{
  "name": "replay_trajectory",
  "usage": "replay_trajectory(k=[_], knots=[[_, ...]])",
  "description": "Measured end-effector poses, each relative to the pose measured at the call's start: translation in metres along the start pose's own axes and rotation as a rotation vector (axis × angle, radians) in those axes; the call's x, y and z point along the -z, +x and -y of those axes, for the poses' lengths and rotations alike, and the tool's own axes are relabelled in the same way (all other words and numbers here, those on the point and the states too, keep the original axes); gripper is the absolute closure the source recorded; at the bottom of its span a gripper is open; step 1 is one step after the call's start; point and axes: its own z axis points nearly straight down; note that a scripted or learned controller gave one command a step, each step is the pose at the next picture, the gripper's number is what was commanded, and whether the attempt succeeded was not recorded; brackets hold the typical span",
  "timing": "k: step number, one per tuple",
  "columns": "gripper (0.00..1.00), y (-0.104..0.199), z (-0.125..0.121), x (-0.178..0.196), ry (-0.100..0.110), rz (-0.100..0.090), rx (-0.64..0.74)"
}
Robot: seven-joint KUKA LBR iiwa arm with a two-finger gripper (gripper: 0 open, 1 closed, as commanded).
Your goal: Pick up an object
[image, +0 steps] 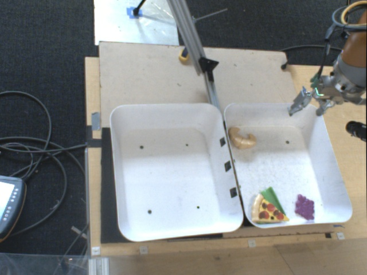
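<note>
The arm (351, 67) reaches in from the right, and its gripper (309, 103) hangs above the far right corner of the right bin (332, 171), fingers spread apart with nothing between them. Three things lie in that bin. A tan croissant (242, 138) sits near the far left, close to the wall shared with the left bin (123, 171) and well apart from the gripper. At the near edge a toy pizza slice (268, 208) lies flat, with a green piece tucked against its far side, and a purple bunch of grapes (304, 207) lies just beside it to the right. Black cables (34, 148) trail over the dark floor left of the bench (149, 73)
</note>
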Motion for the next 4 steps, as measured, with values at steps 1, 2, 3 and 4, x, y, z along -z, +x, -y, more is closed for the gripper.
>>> replay_trajectory(k=[1, 2, 3, 4], knots=[[0.0, 0.0, -0.001, 0.003, -0.004, 0.002, 0.002], [0.0, 0.006, 0.005, -0.042, -0.001, 0.001, 0.0], [0.0, 0.013, 0.006, -0.102, 0.001, 0.0, 0.002], [0.0, 0.014, 0.006, -0.121, -0.002, 0.001, 0.003]])
